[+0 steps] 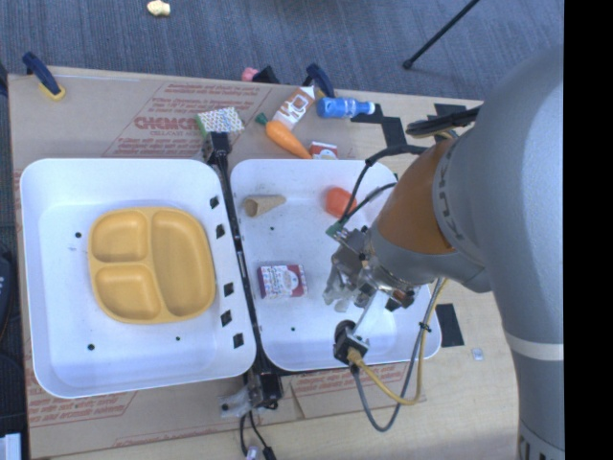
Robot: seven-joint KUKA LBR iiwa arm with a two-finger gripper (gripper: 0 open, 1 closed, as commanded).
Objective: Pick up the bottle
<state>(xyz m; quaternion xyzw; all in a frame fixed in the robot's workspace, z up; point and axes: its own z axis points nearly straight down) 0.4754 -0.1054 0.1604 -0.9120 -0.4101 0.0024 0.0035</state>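
The claw (337, 290) hung low over the right bin (287, 348), toward its near right side; whether it was spread or pressed together could not be told from this slant, and nothing showed pinched in it. Just left of it lay a small red-and-white packet (281, 281) on the bin floor. Farther in were a tan wedge (263, 203) and an orange-red piece (337, 200), partly behind the wrist. The left bin (57, 353) held a yellow divided tray (151, 263). The bottle (290, 109) lay outside both bins, on the counter (124, 113) beyond the right bin's far rim, beside a carrot (286, 139) and a blue object (341, 108). To grasp it well, the arm would likely need to lift clear of the rim, travel outward, and close across the bottle's narrow width.
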